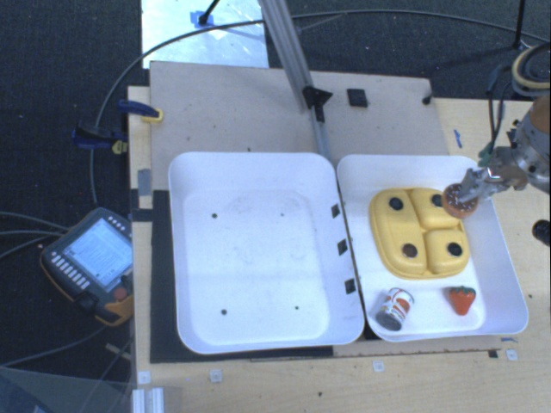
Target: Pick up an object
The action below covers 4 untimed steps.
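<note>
Nearest the camera, along the front edge of the pale wooden counter [258, 377], a dark mat shows beneath the two shallow white plastic bins. In the front of the right-hand bin [504, 317] lies a small tin can with a red-and-white label [395, 307], tipped on its side, and to its right, well apart from it, a small red toy strawberry with a green top [462, 299]. Just behind these sits a wide yellow plastic tray of four rounded sections [422, 231], each section marked with a dark spot.

The left-hand bin [185, 231] sits edge to edge with the right one, small black clips lying along the shared seam.

At the far right corner of the yellow tray, the two-finger gripper [465, 194] comes in from the right on the grey arm [529, 157], tilted down toward the bin. At its tip sits a small round brown ring-shaped object [457, 201], over the tray's edge. Whether the jaws are apart or clamped on that ring cannot be told, as the tip is small and blurred.

Off the counter to the left, a grey and orange handheld control pendant [90, 263] rests on the dark floor. Farther back lie a flat brown board [258, 101], blue-handled clamps [129, 110] at its left edge, and a slanting grey metal pole [288, 41].
</note>
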Available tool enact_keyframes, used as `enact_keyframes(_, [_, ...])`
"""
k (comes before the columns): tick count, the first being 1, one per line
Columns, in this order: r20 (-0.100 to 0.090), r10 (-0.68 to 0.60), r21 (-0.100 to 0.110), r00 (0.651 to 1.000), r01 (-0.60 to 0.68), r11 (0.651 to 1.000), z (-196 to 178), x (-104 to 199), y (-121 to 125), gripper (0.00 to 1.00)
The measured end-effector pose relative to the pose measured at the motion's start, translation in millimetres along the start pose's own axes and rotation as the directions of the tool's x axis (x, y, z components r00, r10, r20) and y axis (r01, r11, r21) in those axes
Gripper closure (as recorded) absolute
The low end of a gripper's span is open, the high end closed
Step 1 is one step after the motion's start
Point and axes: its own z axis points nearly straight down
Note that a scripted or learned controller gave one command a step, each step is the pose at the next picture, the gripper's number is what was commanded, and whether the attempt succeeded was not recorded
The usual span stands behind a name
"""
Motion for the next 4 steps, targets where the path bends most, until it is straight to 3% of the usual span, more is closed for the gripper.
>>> enact_keyframes(1, [-0.002, 0.000, 0.005, 1.000, 0.000, 1.000, -11.2, 0.1, 1.3, 1.00])
enact_keyframes(4, [-0.005, -0.004, 0.009, 1.000, 0.004, 1.000, 7.7, 164.7, -0.9, 1.00])
